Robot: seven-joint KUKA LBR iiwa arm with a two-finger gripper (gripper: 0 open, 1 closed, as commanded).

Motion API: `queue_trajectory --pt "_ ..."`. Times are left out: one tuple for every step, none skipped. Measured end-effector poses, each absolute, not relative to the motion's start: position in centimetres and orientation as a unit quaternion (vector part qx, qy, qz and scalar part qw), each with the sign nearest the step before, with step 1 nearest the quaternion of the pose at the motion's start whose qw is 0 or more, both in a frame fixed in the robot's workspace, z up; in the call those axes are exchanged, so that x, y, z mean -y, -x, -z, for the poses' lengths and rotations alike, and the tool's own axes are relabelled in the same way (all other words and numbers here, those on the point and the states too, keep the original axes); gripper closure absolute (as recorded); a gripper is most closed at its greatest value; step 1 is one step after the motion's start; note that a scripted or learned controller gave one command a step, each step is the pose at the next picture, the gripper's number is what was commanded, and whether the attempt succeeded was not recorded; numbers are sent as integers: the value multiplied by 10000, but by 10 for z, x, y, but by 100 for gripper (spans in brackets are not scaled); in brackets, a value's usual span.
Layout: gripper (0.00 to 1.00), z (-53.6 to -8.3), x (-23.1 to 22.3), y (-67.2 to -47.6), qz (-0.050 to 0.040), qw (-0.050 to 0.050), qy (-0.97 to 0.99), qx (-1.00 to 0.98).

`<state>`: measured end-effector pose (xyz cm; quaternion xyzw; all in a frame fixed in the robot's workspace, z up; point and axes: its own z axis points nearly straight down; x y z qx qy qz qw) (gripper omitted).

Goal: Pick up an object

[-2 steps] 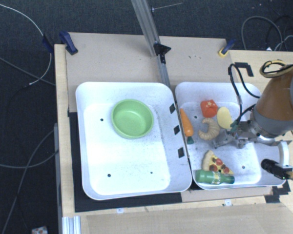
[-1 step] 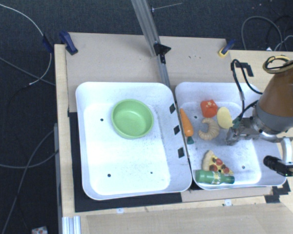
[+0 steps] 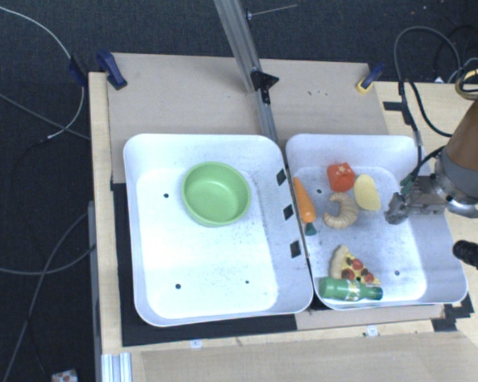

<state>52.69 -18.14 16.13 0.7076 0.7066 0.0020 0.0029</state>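
A smooth round green bowl (image 3: 216, 192) sits in my left bin (image 3: 151, 293). The right bin (image 3: 442, 281) holds glossy toy food — an orange carrot (image 3: 303, 200), red pepper (image 3: 341, 176), pale yellow lemon (image 3: 367, 192), tan curved croissant (image 3: 342, 212), pizza slice (image 3: 353, 268), green bottle (image 3: 349, 290). Speckled white plastic on a tan bench (image 3: 191, 94). My gripper (image 3: 398, 208) hangs low, right of the lemon — whether it's parted or closed, I cannot tell.

green bowl (image 3: 216, 193) — glossy plastic
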Motion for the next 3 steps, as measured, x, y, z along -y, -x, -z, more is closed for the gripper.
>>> queue_trajectory --pt "100 -214 182 -529 -29 39 -7068 -7074" --pt "100 -224 129 -548 -27 21 -7048 -7094" --pt "100 -218 77 -551 1 -41 -7049 -7093"
